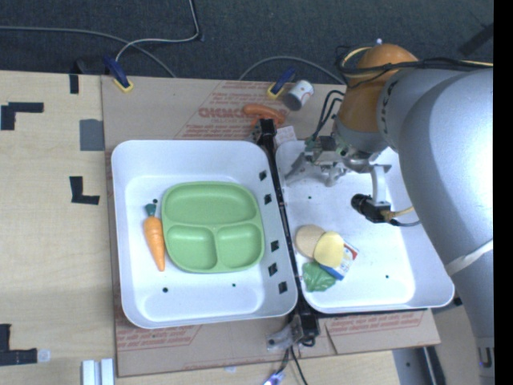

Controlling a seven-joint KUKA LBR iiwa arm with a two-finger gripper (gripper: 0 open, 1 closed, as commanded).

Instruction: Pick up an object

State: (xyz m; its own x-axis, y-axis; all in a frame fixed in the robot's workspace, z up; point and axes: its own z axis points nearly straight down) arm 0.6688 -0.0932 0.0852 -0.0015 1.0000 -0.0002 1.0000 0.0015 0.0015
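As bins sit side by side:
Carrot (155, 241): left bin (136, 295), 9 o'clock of green tray (213, 224).
Toys (323, 255): right bin (401, 291), 7 o'clock corner.
Gripper (323, 163): right bin's 12 o'clock end; grip state, cannot tell.

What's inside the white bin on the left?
The left bin holds a green divided plate and a toy carrot lying beside it. Whatever might lie under the plate is covered.
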